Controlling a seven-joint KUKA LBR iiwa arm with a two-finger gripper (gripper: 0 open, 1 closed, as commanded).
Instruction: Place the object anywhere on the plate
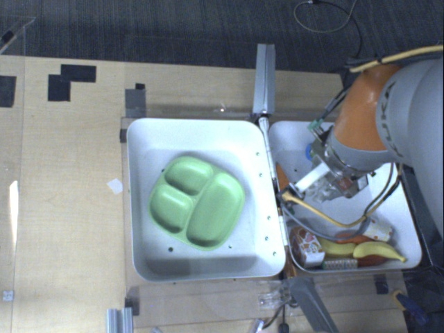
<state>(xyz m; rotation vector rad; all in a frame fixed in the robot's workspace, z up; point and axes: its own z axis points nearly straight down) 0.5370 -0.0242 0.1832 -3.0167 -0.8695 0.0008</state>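
A light green plate [197, 201] with three compartments lies in the left bin [142, 144]. It carries nothing. In the right bin [291, 137] several items lie along the near edge: a yellow banana [366, 250], a red piece [357, 239] beside it, and a small brown-and-white packet [309, 245]. My arm hangs over the right bin, and the gripper [331, 183] is low over the bin's middle, right of the divider. Its wrist hides the fingertips.
A metal post [264, 82] stands at the back between the two bins. A yellow cable [326, 217] loops under the wrist across the right bin. The wooden bench [62, 207] stretches left of the bins, with black markers at its back left.
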